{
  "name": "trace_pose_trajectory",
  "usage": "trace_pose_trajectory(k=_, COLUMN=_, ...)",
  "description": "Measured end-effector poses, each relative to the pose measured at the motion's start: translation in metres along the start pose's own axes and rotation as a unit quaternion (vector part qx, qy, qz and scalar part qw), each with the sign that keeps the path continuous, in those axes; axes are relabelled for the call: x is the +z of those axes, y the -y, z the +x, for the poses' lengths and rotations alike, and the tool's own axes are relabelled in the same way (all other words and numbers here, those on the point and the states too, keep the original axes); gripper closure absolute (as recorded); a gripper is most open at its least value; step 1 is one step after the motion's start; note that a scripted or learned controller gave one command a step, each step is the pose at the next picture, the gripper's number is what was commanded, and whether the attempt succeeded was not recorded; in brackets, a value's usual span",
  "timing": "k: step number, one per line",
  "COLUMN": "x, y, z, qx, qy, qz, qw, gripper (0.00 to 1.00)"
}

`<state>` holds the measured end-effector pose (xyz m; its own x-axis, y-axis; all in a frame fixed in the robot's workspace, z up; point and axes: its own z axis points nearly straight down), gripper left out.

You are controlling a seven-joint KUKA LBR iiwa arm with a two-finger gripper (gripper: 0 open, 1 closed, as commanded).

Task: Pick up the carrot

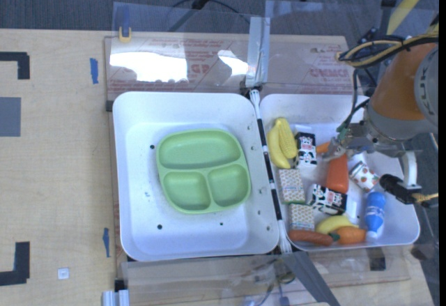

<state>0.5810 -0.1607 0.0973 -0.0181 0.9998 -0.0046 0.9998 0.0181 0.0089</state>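
Note:
The carrot [350, 234], orange with a small green end, lies along the front wall of the right bin [404, 233], between a yellow piece [329, 224] and a blue bottle [374, 212]. My gripper [343, 139] hangs over the middle of that bin, just above an orange-red block [336, 174] and well behind the carrot. The grey wrist and the orange band [408, 81] cover most of the gripper from this angle.
The right bin also holds a banana [281, 142], black-and-white cartons [305, 148], patterned packets [292, 185], a red sausage-like piece [309, 237] and a small white cup [364, 175]. The left bin [132, 158] holds a green divided plate [203, 171].

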Motion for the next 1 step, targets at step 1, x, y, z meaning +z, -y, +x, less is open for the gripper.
trace_pose_trajectory(k=1, x=-0.0805, y=-0.029, z=-0.0522, qx=0.127, qy=-0.001, qz=0.004, qw=0.9919, gripper=1.0)
